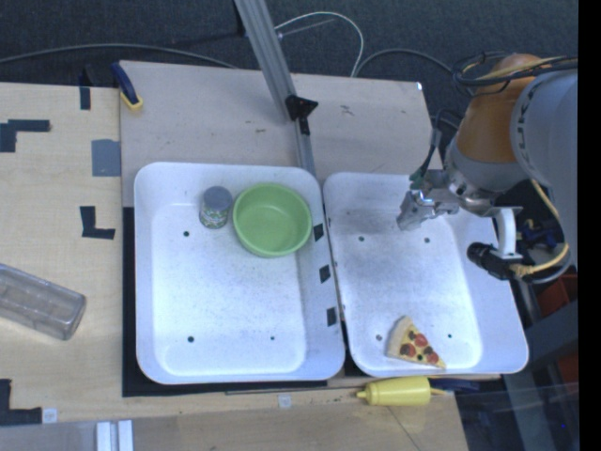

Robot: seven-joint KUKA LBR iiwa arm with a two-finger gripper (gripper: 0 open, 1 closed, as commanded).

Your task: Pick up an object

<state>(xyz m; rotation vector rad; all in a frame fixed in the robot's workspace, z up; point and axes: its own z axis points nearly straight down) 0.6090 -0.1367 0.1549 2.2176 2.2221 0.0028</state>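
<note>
Presently, two shallow white bins sit side by side on the tabletop (216, 111). The left bin (164, 346) contains a green bowl (272, 219) in its upper part, mouth upward, and a small grey-capped jar (215, 207) just beside the bowl on its left, apparently touching the rim. The right bin (488, 341) contains a toy pizza slice (412, 343) near its lower edge, lying flat. A yellow bottle (398, 392) lies on its side outside the bins, just below the right bin's lower rim. A clear plastic container (36, 301) lies on the tabletop well to the left of the bins. The arm (526, 125) reaches in from the right, its orange band above the wrist, and the hand (414, 211) hangs over the upper part of the right bin, well apart from the pizza slice. Nothing is seen between the fingers; whether they are spread or closed cannot be told at this resolution. The pizza slice has its narrow tip pointing up and slightly left toward the bin's centre, its wide crust end toward the lower right corner, so its long axis runs diagonally from upper left to lower right.
</note>
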